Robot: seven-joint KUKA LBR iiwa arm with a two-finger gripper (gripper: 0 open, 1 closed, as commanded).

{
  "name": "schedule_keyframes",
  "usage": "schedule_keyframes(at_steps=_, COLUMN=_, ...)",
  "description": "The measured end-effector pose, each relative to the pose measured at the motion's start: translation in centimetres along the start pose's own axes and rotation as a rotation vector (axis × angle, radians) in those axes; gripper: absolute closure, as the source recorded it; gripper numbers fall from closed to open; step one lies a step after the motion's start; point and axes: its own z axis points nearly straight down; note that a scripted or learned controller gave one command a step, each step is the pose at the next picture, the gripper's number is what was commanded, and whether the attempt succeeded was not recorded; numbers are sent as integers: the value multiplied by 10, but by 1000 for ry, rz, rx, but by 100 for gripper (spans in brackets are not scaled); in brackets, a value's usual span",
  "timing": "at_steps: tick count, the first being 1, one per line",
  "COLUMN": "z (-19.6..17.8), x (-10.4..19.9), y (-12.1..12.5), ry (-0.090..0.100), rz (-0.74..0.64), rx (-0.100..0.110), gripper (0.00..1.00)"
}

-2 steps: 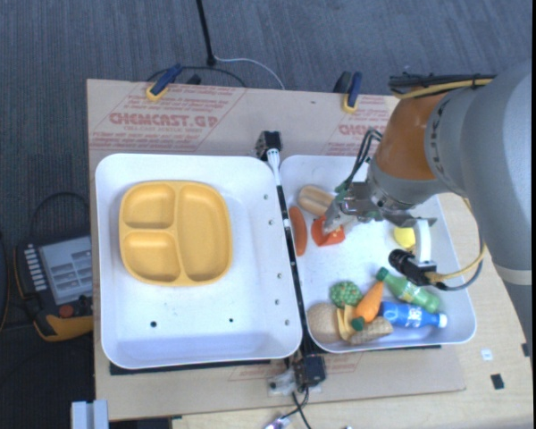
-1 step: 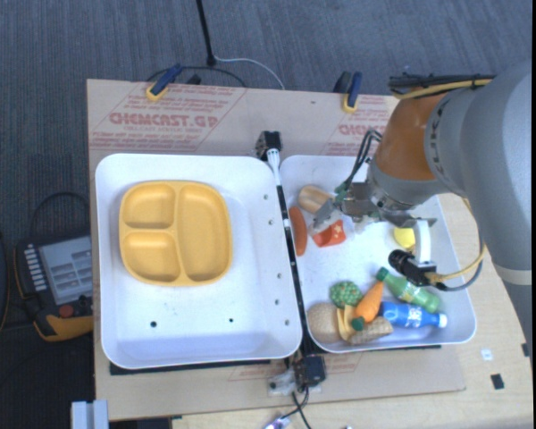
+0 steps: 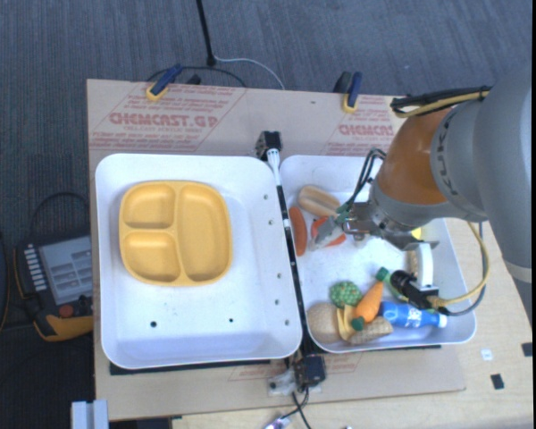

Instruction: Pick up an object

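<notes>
My gripper (image 3: 338,225) hangs low over the upper left part of the right bin (image 3: 460,329). Right beside its tip lie a tan hot-dog bun (image 3: 315,200) and an orange-red sausage-shaped piece (image 3: 297,231) against the bin's left wall. A small red-orange piece (image 3: 327,232) lies right at the tip; whether it is gripped is unclear. Lower in the bin sit a green broccoli (image 3: 344,293), an orange carrot (image 3: 371,301), a blue bottle (image 3: 412,315) and a beige rounded piece (image 3: 322,318).
The left bin (image 3: 196,333) holds a yellow divided plate (image 3: 174,232). The grey arm with its orange band (image 3: 411,164) covers the right bin's upper right. A ridge (image 3: 286,239) separates the bins. Clamps and cables lie at the bench's far edge.
</notes>
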Motion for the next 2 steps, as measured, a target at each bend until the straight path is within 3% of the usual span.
schedule_keyframes(at_steps=1, z=-21, x=-27, y=-76, ry=8, rz=18, rx=38, gripper=0)
schedule_keyframes(at_steps=2, z=-5, x=-49, y=-80, ry=10, rz=-206, rx=27, gripper=0)
